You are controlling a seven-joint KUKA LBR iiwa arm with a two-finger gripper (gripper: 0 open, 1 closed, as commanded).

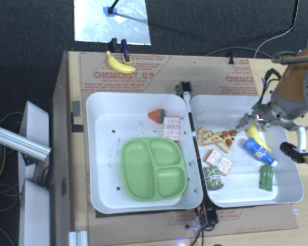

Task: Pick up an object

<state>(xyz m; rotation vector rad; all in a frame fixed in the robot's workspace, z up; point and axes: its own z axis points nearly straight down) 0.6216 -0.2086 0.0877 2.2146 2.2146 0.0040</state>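
The gripper [252, 118] hangs low over the far right part of the right bin [290, 191], just above a yellow banana [255, 135]. How far it is open I cannot tell; the view is poor there. Near the banana lie a blue bottle [259, 152] and a pizza slice [217, 137]. The left bin [100, 137] holds a green plate [153, 168].

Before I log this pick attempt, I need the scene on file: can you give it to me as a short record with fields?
left bin: green divided plate, strawberry, pink-patterned packet
right bin: pizza slice, banana, blue bottle, green pickle-like item, small packet, green-labelled can
outside bins: second banana on the cardboard
arm: reaches in from the right
end effector: over the right bin's upper part, just above the banana
held object: none visible
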